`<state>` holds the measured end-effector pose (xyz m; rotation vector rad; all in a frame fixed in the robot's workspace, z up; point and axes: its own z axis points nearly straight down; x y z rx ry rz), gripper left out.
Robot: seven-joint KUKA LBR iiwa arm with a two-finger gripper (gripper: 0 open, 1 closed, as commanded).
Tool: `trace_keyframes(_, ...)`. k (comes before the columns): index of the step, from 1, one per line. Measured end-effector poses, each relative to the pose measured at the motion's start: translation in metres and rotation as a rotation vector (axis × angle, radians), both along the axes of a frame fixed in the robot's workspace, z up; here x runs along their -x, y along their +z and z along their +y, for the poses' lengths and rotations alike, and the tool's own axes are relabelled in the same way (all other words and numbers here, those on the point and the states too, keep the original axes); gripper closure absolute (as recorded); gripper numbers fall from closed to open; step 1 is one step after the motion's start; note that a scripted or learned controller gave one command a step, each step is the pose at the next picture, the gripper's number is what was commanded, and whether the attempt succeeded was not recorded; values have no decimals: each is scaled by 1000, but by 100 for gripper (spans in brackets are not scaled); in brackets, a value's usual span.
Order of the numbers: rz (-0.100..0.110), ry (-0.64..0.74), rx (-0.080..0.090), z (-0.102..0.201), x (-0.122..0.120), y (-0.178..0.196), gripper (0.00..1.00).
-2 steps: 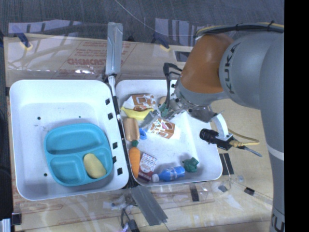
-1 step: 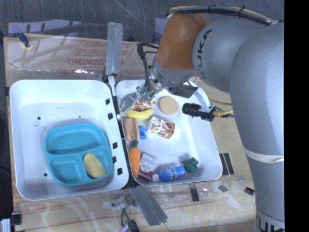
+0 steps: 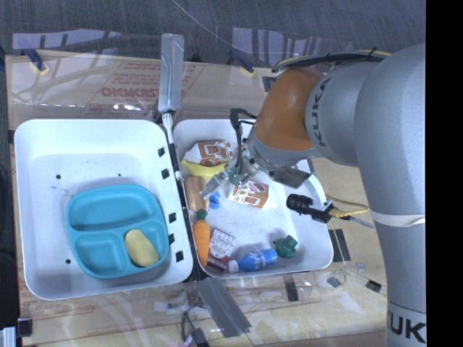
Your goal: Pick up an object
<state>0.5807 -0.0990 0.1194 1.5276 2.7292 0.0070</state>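
My gripper [image 3: 227,177] hangs low over the upper middle of the right bin [image 3: 318,255], under the orange wrist band. Beneath and beside it lie a yellow banana [image 3: 201,169], a brown sausage-like roll [image 3: 193,194] and a small orange-and-white carton [image 3: 250,193]. A second orange-and-white carton [image 3: 213,151] lies just behind the gripper. Nothing is visibly held. Toward the front of this bin lie a carrot [image 3: 202,240], a red-and-white packet [image 3: 221,243], a blue bottle [image 3: 255,259] and a small green object [image 3: 286,246].
The left bin [image 3: 36,157] holds a blue divided tray [image 3: 108,215] with a yellow rounded object [image 3: 142,247] in its front compartment. A black divider edge [image 3: 173,186] separates the bins. The grey arm covers the right bin's far right side.
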Motion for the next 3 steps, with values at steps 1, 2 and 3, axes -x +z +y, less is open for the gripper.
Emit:
trace_keyframes(1,13,2,-2,1,3,3,100)
trace_keyframes(2,13,3,-2,1,3,3,0)
trace_keyframes(3,14,-65,-5,-9,17,-27,0)
